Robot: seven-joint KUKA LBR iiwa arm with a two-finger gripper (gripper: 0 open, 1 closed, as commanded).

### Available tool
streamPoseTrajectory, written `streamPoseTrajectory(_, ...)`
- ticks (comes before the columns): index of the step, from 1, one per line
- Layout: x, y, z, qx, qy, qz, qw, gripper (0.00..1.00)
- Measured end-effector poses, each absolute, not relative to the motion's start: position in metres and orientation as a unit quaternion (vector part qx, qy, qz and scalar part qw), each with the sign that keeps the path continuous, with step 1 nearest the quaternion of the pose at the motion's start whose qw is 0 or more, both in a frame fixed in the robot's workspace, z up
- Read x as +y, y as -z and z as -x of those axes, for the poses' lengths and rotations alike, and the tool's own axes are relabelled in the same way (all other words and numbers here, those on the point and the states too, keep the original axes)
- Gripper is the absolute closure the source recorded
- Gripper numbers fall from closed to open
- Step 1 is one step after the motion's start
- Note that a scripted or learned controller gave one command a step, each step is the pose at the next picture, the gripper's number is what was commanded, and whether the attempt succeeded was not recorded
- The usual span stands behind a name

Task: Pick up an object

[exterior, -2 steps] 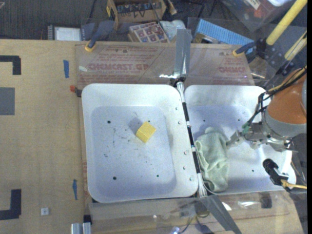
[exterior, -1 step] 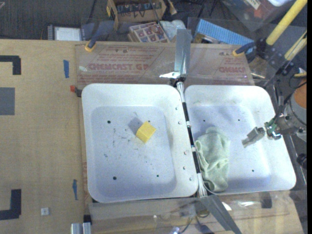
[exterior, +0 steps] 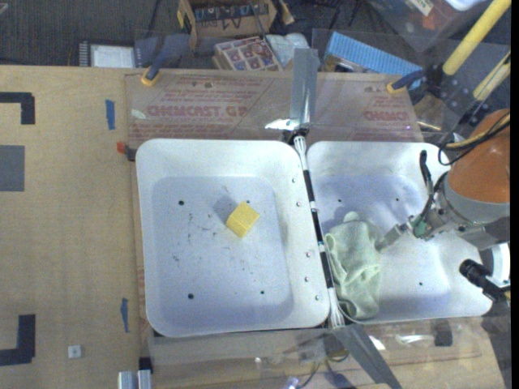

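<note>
The left bin (exterior: 162, 217) holds a yellow block (exterior: 242, 220); the right bin (exterior: 438, 290) holds a pale cloth (exterior: 355, 270), with the gripper (exterior: 397, 233) at its 2 o'clock, grip state impossible to tell.

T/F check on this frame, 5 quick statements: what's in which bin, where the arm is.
1. A yellow block lies in the left bin. True.
2. A pale green cloth lies in the right bin, against its left wall. True.
3. The block sits on top of the cloth. False: they are in separate bins, divided by the wall between the bins.
4. The gripper is over the left bin. False: it is over the right bin, by the cloth's upper right edge.
5. The arm carries the block. False: the block rests on the left bin's floor, well away from the arm.
</note>
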State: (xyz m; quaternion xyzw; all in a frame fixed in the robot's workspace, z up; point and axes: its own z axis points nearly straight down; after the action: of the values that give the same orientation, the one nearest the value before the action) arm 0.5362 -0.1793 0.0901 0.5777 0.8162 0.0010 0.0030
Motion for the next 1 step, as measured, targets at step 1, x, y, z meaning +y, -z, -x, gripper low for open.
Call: streamPoseTrajectory(1, -0.1676, -0.0882, -0.5641, 0.801, -0.0015, -0.599, 0.004, 0.0)
